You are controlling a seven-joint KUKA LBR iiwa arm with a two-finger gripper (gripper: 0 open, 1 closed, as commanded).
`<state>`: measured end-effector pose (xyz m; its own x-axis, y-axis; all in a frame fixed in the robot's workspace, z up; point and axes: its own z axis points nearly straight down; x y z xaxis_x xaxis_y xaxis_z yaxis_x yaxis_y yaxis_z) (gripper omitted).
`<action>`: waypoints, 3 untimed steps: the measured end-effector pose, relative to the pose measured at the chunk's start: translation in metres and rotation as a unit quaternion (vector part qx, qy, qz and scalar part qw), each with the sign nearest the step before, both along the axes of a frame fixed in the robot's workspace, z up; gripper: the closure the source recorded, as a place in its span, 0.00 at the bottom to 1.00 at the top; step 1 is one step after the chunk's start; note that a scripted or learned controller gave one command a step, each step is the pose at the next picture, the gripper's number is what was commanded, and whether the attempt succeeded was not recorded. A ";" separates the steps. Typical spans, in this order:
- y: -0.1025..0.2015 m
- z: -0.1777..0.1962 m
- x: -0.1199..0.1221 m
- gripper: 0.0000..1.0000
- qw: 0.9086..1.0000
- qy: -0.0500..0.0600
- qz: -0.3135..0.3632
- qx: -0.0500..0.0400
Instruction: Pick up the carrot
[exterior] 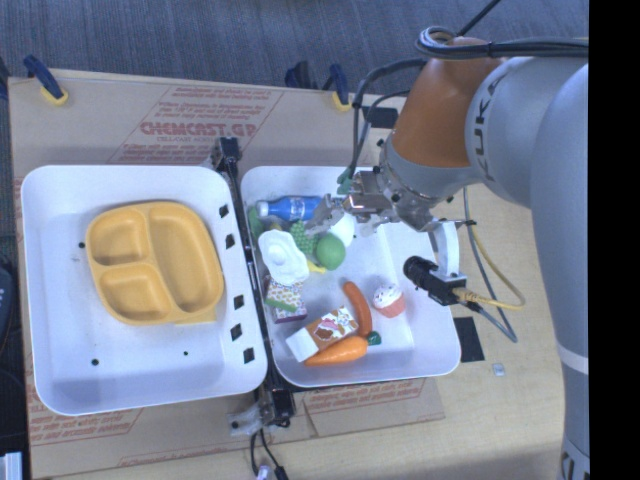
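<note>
A thick grey arm (545, 118) carries an orange band (445, 108) above its wrist; black cables (375, 83) loop beside that band, yellow wire (495, 283) below.

Floor (150, 13): grey carpet, beyond the bench.
Bench (500, 408): tan top.
Cardboard (190, 118): brown sheet, red print.
Clamps (45, 80): blue, at far edge.

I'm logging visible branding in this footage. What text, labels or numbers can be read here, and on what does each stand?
"CHEMCAST GP": red print on the brown sheet under the bins; the smaller lines around it are too blurred to read.
Red print on the same sheet along its near edge: too blurred to read.
Dark lettering on the grey arm: partly hidden, not readable.
Label on the blue bottle: too small to read.
</note>
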<state>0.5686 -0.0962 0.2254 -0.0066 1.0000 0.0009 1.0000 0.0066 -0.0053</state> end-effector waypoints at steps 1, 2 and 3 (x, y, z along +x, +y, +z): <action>-0.046 -0.096 -0.024 0.00 0.999 0.001 -0.040 0.000; -0.069 -0.134 -0.051 0.00 1.000 -0.001 0.003 0.000; -0.069 -0.124 -0.051 1.00 1.000 0.000 0.006 0.000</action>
